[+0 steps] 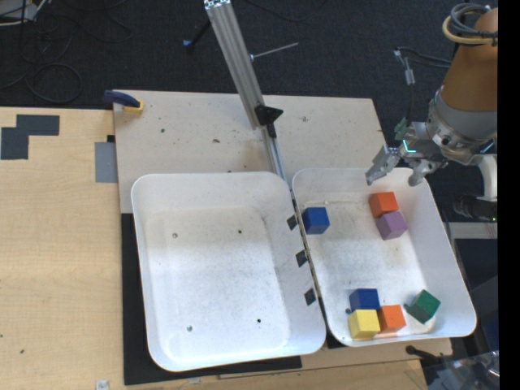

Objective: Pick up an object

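Step in hand: approach. The gripper (400,171) hangs over the far edge of the right bin (455,275), with the arm (470,80) reaching in from the right. The fingers are spread apart with nothing between them, so nothing is picked yet.

Candidates, all in the right bin:
- orange cube (383,204), just near of the gripper, touching or nearly touching the purple cube (391,224) on its near-right side.
- blue cube (315,219), alone by the bin's left wall.
- near cluster: dark blue cube (364,299), yellow cube (364,323), second orange cube (392,318), packed together; green cube (423,305) just right of them, near the bin's right wall.

Judgement: the orange cube under the gripper is the likely target. The next move calls for a short shift nearward and a straight descent, with the fingers turned so that neither lands on the purple neighbour. If they straddle both cubes, the grasp may slip or push one aside. The lone blue cube would be a cleaner grasp but sits close to the wall.

Surface: the left bin (154,299) is speckled white plastic. Both bins sit on a pale board (195,128), with a wooden bench top (57,258) to the left. A slanted aluminium strut (236,55) rises between the bins at the far side. The floor (341,23) beyond is dark, with loose cables.
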`<state>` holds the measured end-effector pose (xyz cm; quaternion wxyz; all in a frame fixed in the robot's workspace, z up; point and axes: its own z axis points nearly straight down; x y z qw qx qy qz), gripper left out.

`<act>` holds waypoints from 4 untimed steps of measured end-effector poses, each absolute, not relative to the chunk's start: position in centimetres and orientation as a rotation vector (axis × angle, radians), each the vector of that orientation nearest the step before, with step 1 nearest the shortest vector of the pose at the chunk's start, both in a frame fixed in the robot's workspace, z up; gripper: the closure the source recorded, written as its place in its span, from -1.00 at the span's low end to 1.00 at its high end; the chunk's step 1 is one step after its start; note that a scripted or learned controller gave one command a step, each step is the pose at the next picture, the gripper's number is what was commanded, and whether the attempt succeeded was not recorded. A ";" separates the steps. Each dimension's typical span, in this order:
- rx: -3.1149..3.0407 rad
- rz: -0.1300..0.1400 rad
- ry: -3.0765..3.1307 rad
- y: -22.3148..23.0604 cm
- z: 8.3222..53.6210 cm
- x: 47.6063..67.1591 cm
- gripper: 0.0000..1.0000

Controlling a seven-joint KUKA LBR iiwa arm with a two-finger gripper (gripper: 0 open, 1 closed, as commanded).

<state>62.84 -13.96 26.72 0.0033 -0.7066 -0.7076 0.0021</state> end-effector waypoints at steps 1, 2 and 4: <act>-2.217 0.003 -2.223 -14.0 27.0 62.9 -1.00; -2.216 0.007 -2.218 -14.1 22.6 63.1 -1.00; -2.220 0.008 -2.212 -14.3 12.3 62.4 -1.00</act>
